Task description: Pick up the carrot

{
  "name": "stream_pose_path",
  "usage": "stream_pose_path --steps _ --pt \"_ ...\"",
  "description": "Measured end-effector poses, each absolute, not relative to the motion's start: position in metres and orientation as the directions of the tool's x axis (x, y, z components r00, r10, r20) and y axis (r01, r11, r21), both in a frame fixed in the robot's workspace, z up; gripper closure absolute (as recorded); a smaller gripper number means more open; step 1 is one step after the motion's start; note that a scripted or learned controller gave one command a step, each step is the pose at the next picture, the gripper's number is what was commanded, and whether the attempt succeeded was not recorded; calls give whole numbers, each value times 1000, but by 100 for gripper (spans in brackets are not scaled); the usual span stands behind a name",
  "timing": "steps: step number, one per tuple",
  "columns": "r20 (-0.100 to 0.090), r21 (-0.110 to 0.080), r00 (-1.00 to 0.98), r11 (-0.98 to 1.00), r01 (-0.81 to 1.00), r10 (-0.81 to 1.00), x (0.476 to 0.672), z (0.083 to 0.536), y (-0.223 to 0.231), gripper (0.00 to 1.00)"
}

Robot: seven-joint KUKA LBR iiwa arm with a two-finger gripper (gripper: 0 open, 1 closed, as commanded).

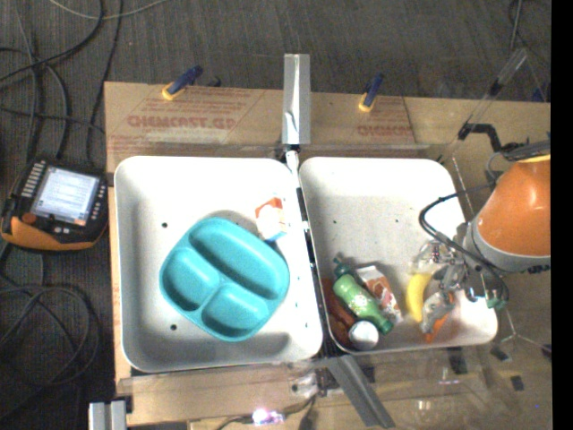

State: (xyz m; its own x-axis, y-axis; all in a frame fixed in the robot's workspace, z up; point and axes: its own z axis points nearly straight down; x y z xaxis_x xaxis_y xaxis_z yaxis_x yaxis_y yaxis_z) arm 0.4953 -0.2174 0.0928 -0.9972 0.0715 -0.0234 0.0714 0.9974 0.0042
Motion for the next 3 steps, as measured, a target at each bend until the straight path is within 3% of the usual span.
stream_pose_path --steps 1,2,3 --pt "-23 3 -997 997 74 74 495 101 -220 100" --pt "1 4 -999 999 44 44 486 180 -191 100" --pt "3 3 -998 998 -64 -64 485 159 -201 100"
